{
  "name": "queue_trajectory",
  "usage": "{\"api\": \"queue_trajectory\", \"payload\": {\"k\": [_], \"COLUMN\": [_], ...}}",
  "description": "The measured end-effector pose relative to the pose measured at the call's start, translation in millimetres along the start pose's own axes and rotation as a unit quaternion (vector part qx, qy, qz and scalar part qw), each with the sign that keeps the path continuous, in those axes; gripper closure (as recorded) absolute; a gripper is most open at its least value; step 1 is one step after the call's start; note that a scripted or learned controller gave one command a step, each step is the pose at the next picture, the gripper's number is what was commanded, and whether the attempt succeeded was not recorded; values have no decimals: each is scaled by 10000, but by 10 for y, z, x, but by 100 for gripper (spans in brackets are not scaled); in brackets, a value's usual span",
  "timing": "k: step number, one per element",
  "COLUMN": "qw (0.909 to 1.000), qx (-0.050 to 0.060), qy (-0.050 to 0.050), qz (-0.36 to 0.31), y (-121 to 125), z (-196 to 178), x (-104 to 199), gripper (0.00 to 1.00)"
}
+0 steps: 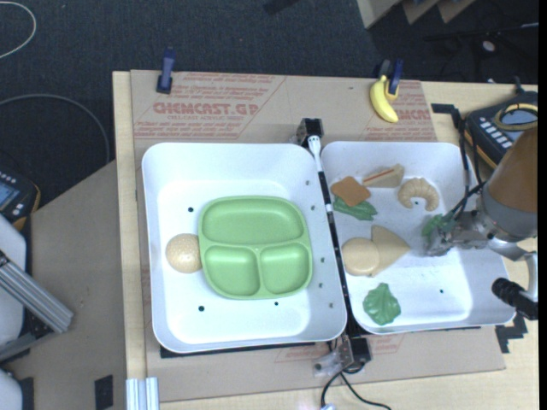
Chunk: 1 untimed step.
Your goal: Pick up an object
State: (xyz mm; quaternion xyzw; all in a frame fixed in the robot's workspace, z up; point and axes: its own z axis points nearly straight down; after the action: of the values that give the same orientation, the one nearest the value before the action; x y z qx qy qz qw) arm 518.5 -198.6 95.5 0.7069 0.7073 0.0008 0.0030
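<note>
My gripper (439,239) reaches in from the right and sits low over the right bin (453,301), near its right side. A small dark green leafy piece (437,224) lies right at the gripper's tip, touching or partly under it. Further left in this bin are a croissant (419,193), a tan slice (384,176), an orange-brown piece (349,188) on a green leaf (361,210), a pale round bun (359,256) beside a tan wedge (393,244), and a green lettuce piece (381,303).
The left bin (171,314) holds a green divided tray (255,246) and a round tan cookie (182,252). A yellow banana (385,101) lies on the bench behind the right bin. A dark device (504,131) sits at the right edge.
</note>
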Motion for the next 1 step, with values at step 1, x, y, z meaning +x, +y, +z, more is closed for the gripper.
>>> {"api": "queue_trajectory", "payload": {"k": [1], "qw": [10000], "qx": [-11], "qy": [-7], "qz": [0], "y": [4], "z": [-100], "x": [-1], "gripper": [100]}}
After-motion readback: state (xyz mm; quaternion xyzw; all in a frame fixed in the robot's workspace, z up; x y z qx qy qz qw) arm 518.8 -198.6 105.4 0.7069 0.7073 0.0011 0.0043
